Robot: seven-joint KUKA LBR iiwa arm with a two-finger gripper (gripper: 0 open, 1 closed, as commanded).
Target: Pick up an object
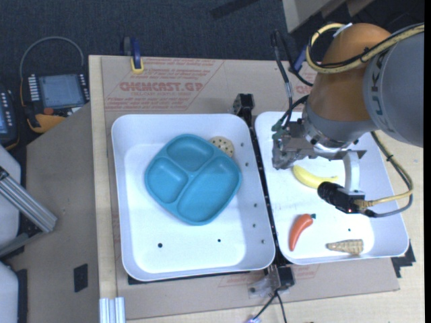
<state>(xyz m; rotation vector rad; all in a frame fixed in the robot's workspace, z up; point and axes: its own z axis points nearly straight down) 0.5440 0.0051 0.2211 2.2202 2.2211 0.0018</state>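
Camera view looks down on two white bins side by side, and the arm (377,79) comes in from the right over the right bin (397,237). Its orange band sits above a grey wrist, and the pincer (284,155) hangs low over the upper left part of that bin, close to the wall shared with the left bin (128,180).

Whether the pincer is apart or together cannot be told from this slant; the wrist hides most of it, and nothing is seen between its tips.

A banana (315,177) lies just beside the pincer, below it and a little to the right, its yellow curve partly under the wrist. Right of the banana, a black cable plug (337,197) hangs from the arm over the bin floor. A pepper (301,229), red with a green stem, lies further below the pincer, well apart from it, near the middle of the bin's lower half. A tan cone (345,247) lies lower still and off to the right, near the bin's front wall.

Left of the pincer, across the dividing wall, a blue tray (193,178) with three compartments rests in the left bin. A cookie (222,145) peeks from behind the tray's upper right edge, touching it or just beside it, and is the left bin's nearest thing to the pincer.
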